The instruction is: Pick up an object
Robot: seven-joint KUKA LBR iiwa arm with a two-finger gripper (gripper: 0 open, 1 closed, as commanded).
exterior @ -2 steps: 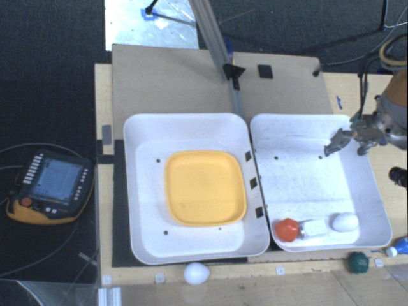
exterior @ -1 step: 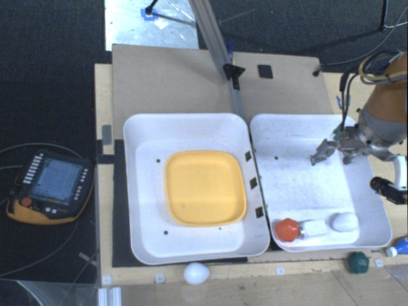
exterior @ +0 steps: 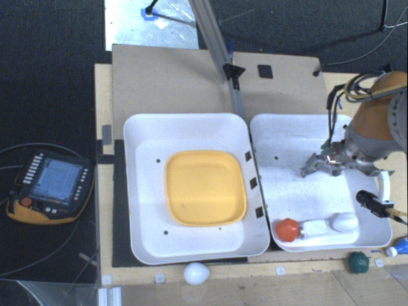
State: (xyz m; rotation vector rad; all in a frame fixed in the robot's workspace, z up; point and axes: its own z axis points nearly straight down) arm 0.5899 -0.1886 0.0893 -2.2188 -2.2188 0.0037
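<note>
**A:** What is laid out, from the biggest thing down?

**B:** A desk [exterior: 280, 85] carries two shallow white bins side by side. The left bin [exterior: 143, 145] lies well to the tool's left and holds a yellow plate [exterior: 205, 187]. The right bin [exterior: 280, 139] is the one the arm [exterior: 382, 123] reaches into, and the tool [exterior: 322, 164] hovers over its bare middle.

**A:** Is the tool holding anything?

**B:** No. Its fingers look spread apart with nothing between them (they are small and somewhat blurred).

**A:** Where are the objects to pick?

**B:** Along the near wall of the right bin, toward the viewer from the tool: a white tube-like piece [exterior: 315, 227], its long axis running left to right, a white egg-shaped object [exterior: 345, 222] at its right end, and a small red ball [exterior: 287, 229] at its left end. The tube seems closest to straight below the tool, so I judge the next move to be a short reach toward the viewer.
</note>
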